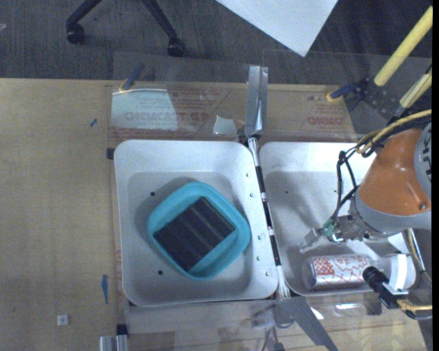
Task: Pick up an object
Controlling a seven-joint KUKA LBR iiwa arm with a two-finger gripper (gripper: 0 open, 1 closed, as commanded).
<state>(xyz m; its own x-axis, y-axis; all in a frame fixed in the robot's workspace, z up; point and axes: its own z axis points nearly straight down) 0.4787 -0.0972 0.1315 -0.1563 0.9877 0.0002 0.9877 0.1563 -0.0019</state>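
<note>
Camera view: gripper [322,236] sits low in the right bin [295,171], just above a red-and-white patterned can [339,269] lying on its side near the front wall. Gripper state: cannot tell. Step judged: approach. Next move calls for descent onto the can.

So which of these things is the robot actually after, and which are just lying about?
Part of the job:
- gripper
- red-and-white can in the right bin
- blue dish in the left bin

Just lying about:
- white sheet
- chair base
- yellow pole

Wooden bench [48,206], dark carpet [41,51], office chair base [123,24] behind.
</note>
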